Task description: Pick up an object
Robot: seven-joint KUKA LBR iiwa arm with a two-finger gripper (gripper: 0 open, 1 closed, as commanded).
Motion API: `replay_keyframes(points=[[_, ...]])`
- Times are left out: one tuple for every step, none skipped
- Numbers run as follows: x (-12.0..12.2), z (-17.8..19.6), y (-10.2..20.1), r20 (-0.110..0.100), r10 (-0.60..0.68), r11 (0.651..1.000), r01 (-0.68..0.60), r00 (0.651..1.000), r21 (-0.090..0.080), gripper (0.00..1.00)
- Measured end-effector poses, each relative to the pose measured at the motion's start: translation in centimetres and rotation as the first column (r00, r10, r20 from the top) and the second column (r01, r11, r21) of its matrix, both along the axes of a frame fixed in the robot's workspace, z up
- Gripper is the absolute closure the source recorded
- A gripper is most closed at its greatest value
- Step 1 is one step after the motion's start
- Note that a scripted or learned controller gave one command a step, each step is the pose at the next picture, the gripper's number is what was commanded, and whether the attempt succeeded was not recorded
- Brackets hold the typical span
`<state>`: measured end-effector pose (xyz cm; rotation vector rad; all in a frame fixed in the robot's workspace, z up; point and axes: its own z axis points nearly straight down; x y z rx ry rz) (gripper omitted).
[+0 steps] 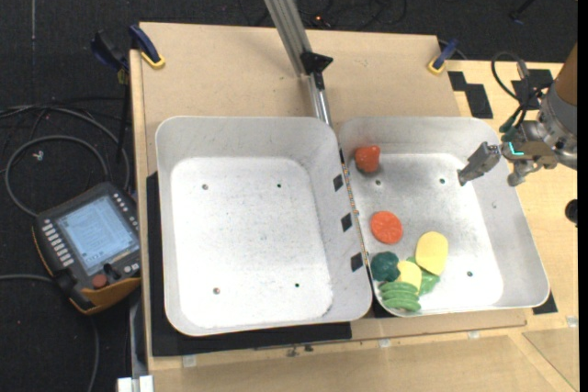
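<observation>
Two shallow white bins sit side by side on the tan wooden bench (230,78). The left bin (184,142) lies beside the right bin (514,289), which holds the objects. A small orange-red rounded piece (367,159) rests near the dividing edge at the far side. Closer to the camera lies a flat orange disc (386,226), and nearer still a cluster — a yellow rounded piece (431,252), a dark green lump (384,266) and a ribbed light green piece (401,295), touching or nearly so. The grey arm's two-finger gripper (499,164) hovers above the right bin's far right side, its fingers spread apart with nothing between them — well apart from the objects.
</observation>
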<state>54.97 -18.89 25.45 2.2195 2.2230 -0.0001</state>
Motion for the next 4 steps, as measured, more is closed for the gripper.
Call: replay_keyframes(points=[[0.2, -6.4, 0.1, -0.007, -0.002, 1.000, 0.002, 1.000, 0.002, 0.00], [1.1, -11.4, 0.4, -0.005, -0.001, 1.000, 0.001, 1.000, 0.002, 0.00], [1.1, -16.0, 0.4, 0.001, -0.002, 1.000, 0.002, 1.000, 0.000, 0.00], [1.2, -14.9, 0.4, 0.003, -0.002, 1.000, 0.002, 1.000, 0.000, 1.00]])
